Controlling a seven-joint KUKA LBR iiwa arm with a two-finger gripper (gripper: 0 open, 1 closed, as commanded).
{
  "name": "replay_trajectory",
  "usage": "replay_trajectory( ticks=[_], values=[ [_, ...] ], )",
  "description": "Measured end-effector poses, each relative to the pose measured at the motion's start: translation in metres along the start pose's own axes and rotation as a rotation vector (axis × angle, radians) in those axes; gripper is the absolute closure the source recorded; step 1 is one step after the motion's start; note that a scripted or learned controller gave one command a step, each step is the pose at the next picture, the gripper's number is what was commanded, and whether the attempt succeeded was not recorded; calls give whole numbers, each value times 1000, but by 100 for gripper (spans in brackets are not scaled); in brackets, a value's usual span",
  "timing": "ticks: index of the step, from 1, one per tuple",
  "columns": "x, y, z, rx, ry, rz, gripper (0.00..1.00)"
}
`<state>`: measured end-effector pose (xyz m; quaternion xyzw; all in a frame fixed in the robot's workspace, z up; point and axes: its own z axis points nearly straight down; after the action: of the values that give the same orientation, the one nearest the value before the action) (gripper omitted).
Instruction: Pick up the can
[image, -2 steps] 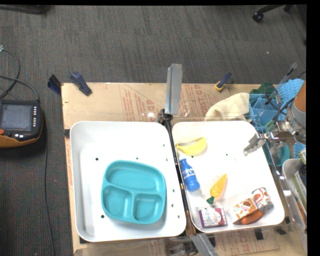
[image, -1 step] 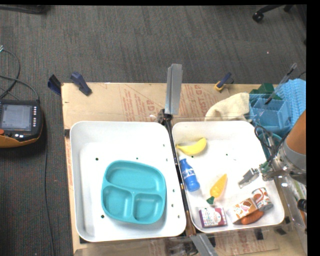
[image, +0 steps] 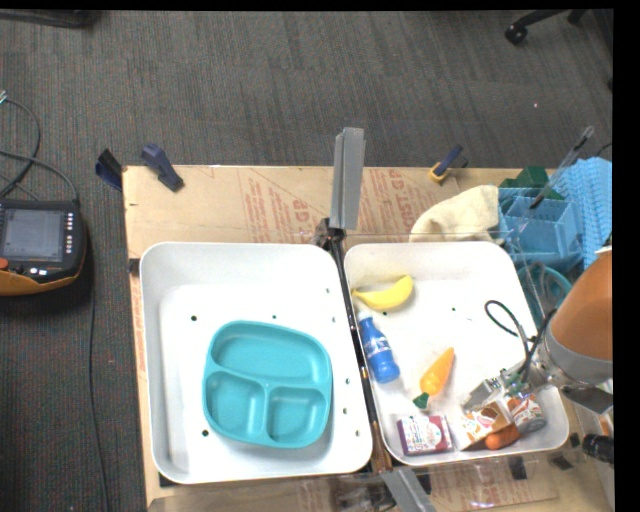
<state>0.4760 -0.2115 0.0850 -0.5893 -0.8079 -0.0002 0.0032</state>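
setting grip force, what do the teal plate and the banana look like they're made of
Plate: likely molded plastic, going by its uniform teal color, smooth sheen and rounded dividers. Banana: probably a plastic toy, since it is evenly yellow and unmarked, though real fruit can't be ruled out.

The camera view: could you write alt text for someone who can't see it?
A robot arm's gripper reaches into the right bin, among a banana, blue bottle, carrot and small packages. The left bin holds a teal divided plate.
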Motion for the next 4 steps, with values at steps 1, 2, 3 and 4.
replay_trajectory(
  ticks=[1, 2, 3, 4],
  values=[
    [0, 0, -8, 1, 4, 5, 100],
    [33, 11, -87, 0, -2, 243, 100],
    [33, 11, -87, 0, -2, 244, 0],
    [-1, -1, -29, 2, 0, 255, 0]
  ],
)
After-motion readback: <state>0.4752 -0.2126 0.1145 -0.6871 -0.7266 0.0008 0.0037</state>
